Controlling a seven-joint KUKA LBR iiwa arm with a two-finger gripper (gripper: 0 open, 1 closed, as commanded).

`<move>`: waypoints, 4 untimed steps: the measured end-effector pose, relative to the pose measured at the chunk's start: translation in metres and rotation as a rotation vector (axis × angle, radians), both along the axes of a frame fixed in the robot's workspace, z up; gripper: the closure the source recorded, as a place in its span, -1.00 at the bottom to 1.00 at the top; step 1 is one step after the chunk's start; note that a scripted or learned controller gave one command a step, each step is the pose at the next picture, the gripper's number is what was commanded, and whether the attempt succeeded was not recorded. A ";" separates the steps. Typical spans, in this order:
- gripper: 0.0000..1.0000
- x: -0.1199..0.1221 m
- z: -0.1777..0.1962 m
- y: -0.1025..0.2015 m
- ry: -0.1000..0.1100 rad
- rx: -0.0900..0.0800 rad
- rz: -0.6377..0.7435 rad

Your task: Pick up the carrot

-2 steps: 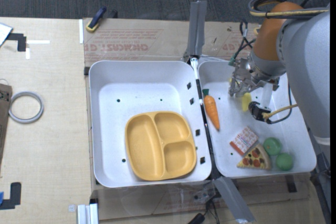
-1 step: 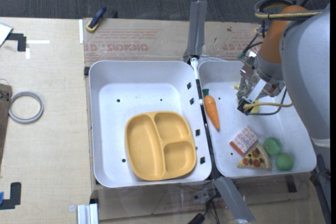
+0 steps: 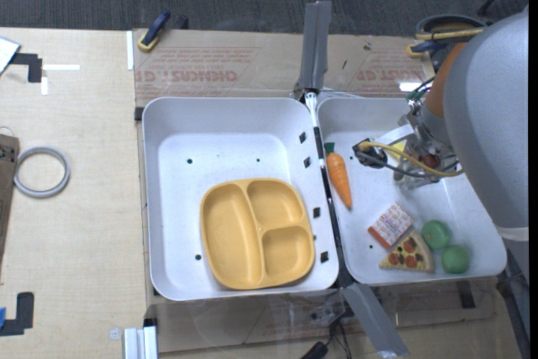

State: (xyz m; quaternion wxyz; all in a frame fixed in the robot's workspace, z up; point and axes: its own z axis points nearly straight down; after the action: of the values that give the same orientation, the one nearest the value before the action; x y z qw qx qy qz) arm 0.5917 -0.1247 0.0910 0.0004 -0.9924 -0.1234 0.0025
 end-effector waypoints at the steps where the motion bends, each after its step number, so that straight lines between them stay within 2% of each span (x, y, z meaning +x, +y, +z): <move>1: 1.00 0.031 0.000 0.029 -0.001 -0.001 -0.023; 2: 1.00 0.034 0.000 0.032 0.000 -0.001 -0.044; 3: 1.00 0.002 0.000 0.031 0.000 0.002 0.229; 4: 1.00 -0.012 0.000 0.032 0.001 0.002 0.072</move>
State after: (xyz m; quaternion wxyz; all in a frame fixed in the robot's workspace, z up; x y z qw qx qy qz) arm 0.5799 -0.0930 0.0906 0.0013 -0.9873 -0.1590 0.0027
